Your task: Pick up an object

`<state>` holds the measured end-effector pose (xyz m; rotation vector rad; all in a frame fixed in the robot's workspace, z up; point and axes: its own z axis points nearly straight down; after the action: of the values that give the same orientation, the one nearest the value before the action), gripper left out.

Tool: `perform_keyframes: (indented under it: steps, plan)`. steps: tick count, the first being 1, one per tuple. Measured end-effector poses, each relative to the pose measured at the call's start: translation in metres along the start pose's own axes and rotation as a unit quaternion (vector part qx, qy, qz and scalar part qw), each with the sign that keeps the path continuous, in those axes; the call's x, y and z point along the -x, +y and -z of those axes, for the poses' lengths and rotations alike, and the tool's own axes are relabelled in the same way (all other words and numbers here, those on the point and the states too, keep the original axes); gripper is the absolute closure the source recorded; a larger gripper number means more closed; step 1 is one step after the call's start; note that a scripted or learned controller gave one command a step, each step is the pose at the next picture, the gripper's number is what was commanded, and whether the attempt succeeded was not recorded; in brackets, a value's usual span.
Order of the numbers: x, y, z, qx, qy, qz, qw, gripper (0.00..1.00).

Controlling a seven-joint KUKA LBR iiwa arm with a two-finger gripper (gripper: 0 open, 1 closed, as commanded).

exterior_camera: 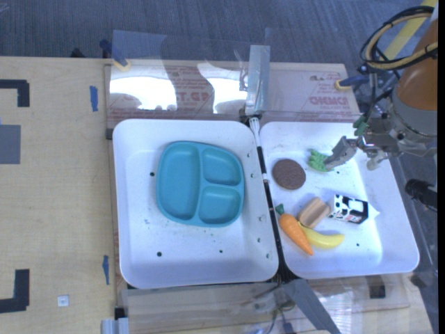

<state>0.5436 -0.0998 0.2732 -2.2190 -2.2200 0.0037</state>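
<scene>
While the arm leans in from the right, let's start at the front of the right bin: a banana lies against a carrot, and touching them just behind is a small tan block. Beside that, a black-and-white carton. Further back, a brown disc, then a green toy near the far wall. Right over there, the gripper hangs by the green toy, one grey finger angled down beside it; how wide it's parted, I can't tell, and nothing shows in its grasp. Across in the left bin, a blue divided plate.
</scene>
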Motion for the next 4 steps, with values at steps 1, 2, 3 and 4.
perform_keyframes:
  steps: [1,2,3,4]
  plan:
    - [0.041,-0.02,-0.058,-0.002,0.0,-0.003,1.0,0.0]
    - [0.029,-0.032,-0.155,0.011,-0.002,-0.057,0.9983,0.0]
    - [0.031,-0.026,-0.166,0.023,-0.002,-0.123,0.9922,0.0]
    - [0.007,0.013,-0.167,0.027,-0.008,-0.152,0.9881,0.0]
